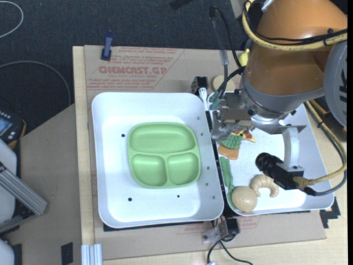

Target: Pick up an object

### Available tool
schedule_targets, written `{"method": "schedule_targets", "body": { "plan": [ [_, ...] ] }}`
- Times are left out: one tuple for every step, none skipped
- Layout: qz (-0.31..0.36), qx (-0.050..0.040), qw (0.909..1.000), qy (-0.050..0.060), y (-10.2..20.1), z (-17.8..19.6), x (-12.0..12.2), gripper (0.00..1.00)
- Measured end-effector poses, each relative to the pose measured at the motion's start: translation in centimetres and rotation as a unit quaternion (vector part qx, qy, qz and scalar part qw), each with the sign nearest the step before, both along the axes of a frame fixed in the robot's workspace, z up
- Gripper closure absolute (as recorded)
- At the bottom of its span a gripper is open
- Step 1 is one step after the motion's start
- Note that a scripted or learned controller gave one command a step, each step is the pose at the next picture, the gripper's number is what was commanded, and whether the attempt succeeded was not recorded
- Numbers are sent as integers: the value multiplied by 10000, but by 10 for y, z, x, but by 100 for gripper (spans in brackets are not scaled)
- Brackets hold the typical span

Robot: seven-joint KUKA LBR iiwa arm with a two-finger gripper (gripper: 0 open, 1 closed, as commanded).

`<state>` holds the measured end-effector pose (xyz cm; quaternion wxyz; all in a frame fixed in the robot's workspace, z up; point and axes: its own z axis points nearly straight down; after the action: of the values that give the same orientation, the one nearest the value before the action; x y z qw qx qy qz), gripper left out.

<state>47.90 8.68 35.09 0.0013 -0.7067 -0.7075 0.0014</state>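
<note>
My gripper (230, 127) hangs low over the left part of the right bin (315, 148), near the wall between the two bins. Directly beneath it lies a small orange and green toy (231, 146), partly covered by the gripper; I cannot tell whether the two touch. Toward the bin's front rest a beige round piece (244, 198) and a curved beige croissant-like piece (268, 184). A thin green strip (225, 173) lies along the bin's left wall. The big orange and grey wrist hides the back of this bin.
The left bin (107, 164) holds a green divided plate (164, 153) at its middle. Both bins sit on a cardboard sheet (138, 65). Cables run behind and to the right of the arm.
</note>
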Motion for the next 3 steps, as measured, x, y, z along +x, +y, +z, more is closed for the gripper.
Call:
{"method": "schedule_targets", "body": {
  "plan": [
    [3, 8, 10000, -63, 2, 91, 1, 100],
    [2, 1, 10000, 4, 35, -25, 0, 100],
    [-34, -2, 10000, -46, -32, 30, 1, 100]
  ]
}}
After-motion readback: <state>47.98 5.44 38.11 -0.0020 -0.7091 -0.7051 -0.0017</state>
